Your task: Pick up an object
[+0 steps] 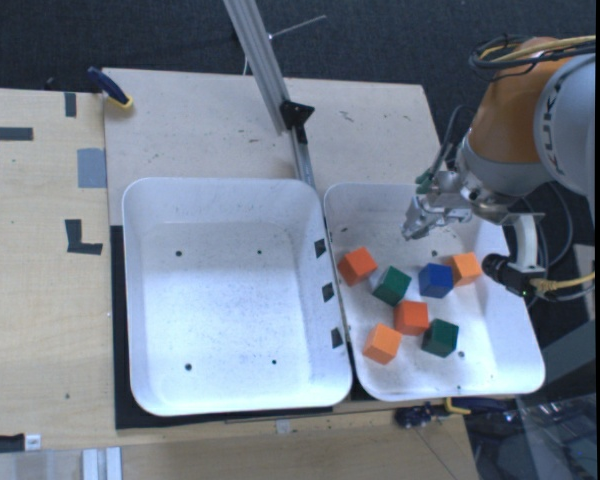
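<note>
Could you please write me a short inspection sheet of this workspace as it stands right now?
Surface: plywood bench bearing a left bin and a right bin, both white.
Job's things: seven cubes in the right bin: four orange, two green, one blue.
Clutter: grey tape patches on the bench.
Grippers: pincer above the right bin's far part, nothing seen between its fingers.
Cables: yellow and black leads on the arm.
Surroundings: slanted metal rail; dark floor.
</note>
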